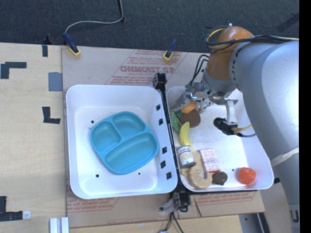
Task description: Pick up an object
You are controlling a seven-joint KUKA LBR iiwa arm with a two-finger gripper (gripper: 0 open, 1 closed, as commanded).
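Reaching in from the right, the grey arm (pixel 272 86) with its orange band covers the right bin's upper corner. Under both white bins, the left bin (pixel 77 144) and the right bin (pixel 252 149), lies a cardboard sheet (pixel 141 69) on the table, printed "CHEMCAST" in red; the smaller print is unreadable. One blue divided plate (pixel 125 141) sits in the left bin. In the right bin I count one banana (pixel 185 133), one bagel-like ring (pixel 198 176), one red ball (pixel 247 175), one small labelled jar (pixel 185 156), one red-and-white packet (pixel 209 160) and one dark brown lump (pixel 219 178); neither label is legible. The gripper (pixel 192 103) hangs over a brown-and-orange item (pixel 190 115) at that bin's upper left; I cannot tell how its fingers stand.
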